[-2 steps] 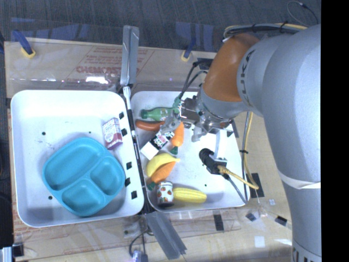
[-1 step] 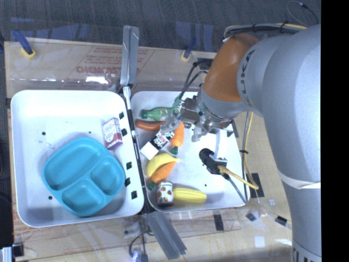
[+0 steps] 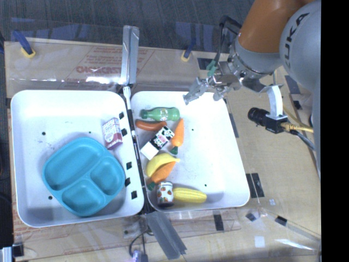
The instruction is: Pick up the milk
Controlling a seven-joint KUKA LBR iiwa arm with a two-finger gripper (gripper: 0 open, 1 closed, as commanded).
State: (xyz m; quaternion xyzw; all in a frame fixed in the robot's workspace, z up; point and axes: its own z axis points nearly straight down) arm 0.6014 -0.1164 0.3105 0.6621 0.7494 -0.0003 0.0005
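Milk carton lies in the right bin, well below and left of your claw, wedged among the carrot, banana and bottle. Claw state: cannot tell. Judged light, stiff, boxy; grip its flat sides. Long axis runs diagonally, lower-left to upper-right.

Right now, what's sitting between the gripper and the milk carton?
In the camera view, the green bottle lies on the line from the gripper to the milk carton, with a carrot just below it.
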